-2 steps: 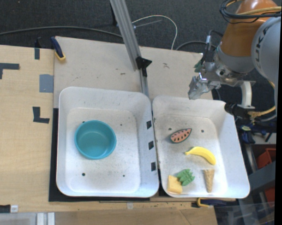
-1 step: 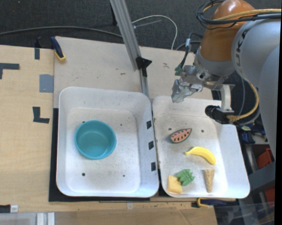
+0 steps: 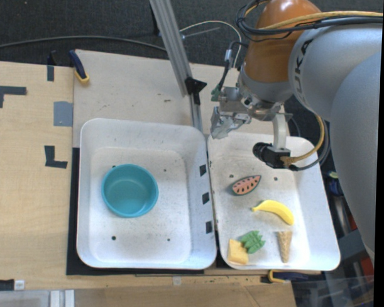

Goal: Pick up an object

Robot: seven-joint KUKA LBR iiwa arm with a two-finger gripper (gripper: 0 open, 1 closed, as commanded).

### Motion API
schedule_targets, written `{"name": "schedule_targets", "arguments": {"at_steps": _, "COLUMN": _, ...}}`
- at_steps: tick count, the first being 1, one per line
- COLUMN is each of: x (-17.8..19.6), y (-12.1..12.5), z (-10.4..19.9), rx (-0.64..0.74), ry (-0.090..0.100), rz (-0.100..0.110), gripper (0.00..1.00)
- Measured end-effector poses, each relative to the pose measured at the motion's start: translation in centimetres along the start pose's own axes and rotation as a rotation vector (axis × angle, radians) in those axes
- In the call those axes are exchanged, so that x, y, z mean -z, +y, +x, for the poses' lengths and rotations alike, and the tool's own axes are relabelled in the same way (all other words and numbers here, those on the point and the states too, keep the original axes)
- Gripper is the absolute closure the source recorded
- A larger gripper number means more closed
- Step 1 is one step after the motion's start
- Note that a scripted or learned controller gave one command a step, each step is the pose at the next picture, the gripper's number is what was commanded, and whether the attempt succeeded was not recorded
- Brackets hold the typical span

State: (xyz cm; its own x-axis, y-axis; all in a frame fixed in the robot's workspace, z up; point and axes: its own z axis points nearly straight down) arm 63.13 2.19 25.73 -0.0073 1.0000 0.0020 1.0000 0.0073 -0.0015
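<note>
The grey arm with its orange band (image 3: 281,20) reaches in from the right and ends at the far edge of the right-hand shallow white bin (image 3: 316,204), close to where the two bins meet. Its two-finger gripper (image 3: 223,127) hangs over that bin's far left corner, with nothing visible between the fingers. The metal parts blur together from this angle, so I cannot tell how wide the gripper stands.

In the right-hand bin lie five small toy pieces. A slice of watermelon, red with dark seeds and a green rind (image 3: 245,185), rests nearest the gripper, though apart from it. Nearer the camera sits a yellow plastic banana (image 3: 275,210). At the near edge are a green leafy piece (image 3: 253,240) touching a yellow wedge-like block (image 3: 237,252), and just to their right a tan ice-cream cone (image 3: 284,245) with its point toward the camera.

The left-hand shallow white bin (image 3: 98,134) holds a round teal plastic bowl (image 3: 130,190), upright, on its left side. A slanted grey metal post (image 3: 174,45) rises behind the bins.
</note>
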Motion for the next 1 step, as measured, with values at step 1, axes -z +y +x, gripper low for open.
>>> {"name": "schedule_targets", "arguments": {"at_steps": 1, "x": 0.15, "y": 0.59, "z": 5.49, "rx": 0.000, "ry": 0.000, "rz": 0.000, "gripper": 1.00}}
